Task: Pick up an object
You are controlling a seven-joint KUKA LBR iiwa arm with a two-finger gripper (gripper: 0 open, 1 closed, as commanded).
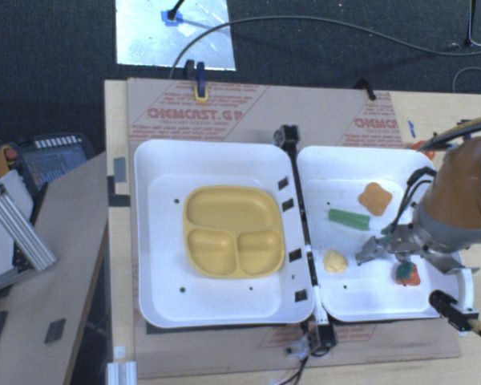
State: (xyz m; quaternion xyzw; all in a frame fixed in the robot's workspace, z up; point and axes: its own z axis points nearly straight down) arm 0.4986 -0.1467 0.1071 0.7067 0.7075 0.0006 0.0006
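Two white bins [224, 155] sit on a cardboard-covered bench [321, 107] over dark carpet [48, 46]; pincer [374, 249] spread, empty.

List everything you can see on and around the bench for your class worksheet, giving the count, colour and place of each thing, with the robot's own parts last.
bins: two, white, side by side on the bench
divided tray: one, yellow, in the left bin
orange piece: one, orange, right bin, upper part
green stick: one, green, right bin, middle
yellow piece: one, pale yellow, right bin, near the divider
red-and-green piece: one, right bin, beside the gripper
arm: one, grey with orange band, over the right bin
gripper: one, metal, low in the right bin
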